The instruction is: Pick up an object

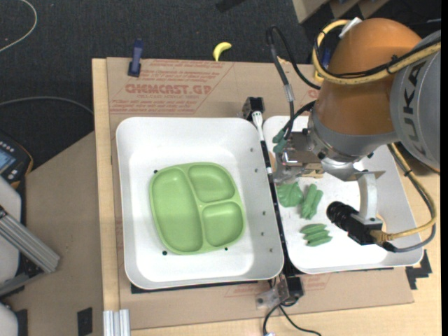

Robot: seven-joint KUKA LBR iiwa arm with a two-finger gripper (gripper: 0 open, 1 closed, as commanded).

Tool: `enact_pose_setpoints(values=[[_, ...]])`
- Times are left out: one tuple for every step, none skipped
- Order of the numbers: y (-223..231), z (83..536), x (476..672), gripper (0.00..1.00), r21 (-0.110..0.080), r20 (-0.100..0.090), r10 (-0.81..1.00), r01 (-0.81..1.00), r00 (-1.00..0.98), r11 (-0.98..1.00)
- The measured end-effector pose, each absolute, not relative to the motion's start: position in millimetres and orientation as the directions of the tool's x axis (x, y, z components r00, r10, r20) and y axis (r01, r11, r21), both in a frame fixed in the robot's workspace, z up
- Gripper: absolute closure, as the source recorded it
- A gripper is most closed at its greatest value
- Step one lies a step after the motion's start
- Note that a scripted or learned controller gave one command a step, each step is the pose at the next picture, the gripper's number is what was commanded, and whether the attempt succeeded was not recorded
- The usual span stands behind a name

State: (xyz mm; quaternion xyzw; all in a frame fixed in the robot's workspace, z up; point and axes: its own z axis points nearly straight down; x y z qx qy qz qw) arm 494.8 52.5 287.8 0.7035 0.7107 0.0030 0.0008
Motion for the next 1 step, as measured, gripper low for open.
enact_pose_setpoints(values=[[51.0, 422.2, 479.7, 1.00, 0.014, 0.002, 1.000, 1.000, -0.003, 0.003]])
